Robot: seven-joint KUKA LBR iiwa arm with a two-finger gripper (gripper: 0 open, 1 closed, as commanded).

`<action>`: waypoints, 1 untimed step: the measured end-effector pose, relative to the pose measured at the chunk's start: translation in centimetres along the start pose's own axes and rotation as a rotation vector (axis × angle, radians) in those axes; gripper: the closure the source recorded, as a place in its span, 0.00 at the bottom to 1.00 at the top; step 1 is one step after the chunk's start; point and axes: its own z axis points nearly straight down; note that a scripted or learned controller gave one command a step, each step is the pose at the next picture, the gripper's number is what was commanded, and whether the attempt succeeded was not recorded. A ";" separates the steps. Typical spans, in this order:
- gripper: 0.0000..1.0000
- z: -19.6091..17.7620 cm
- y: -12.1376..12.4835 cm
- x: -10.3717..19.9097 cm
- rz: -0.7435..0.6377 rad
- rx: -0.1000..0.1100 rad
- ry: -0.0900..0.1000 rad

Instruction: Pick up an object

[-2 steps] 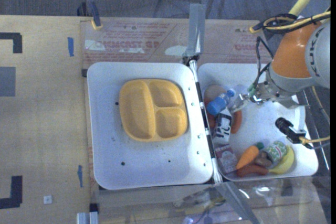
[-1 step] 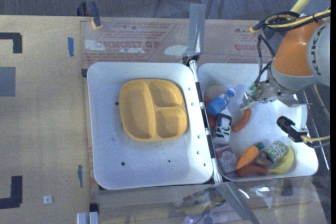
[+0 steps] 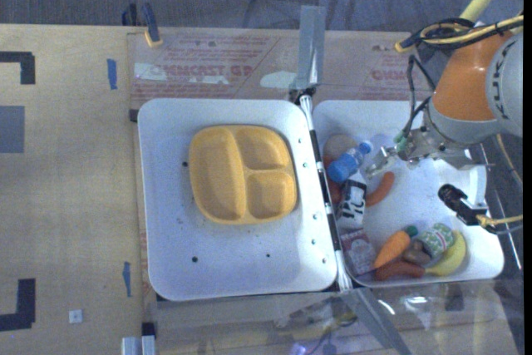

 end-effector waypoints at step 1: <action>0.00 1.1 -3.5 1.6 -0.076 -0.012 -0.008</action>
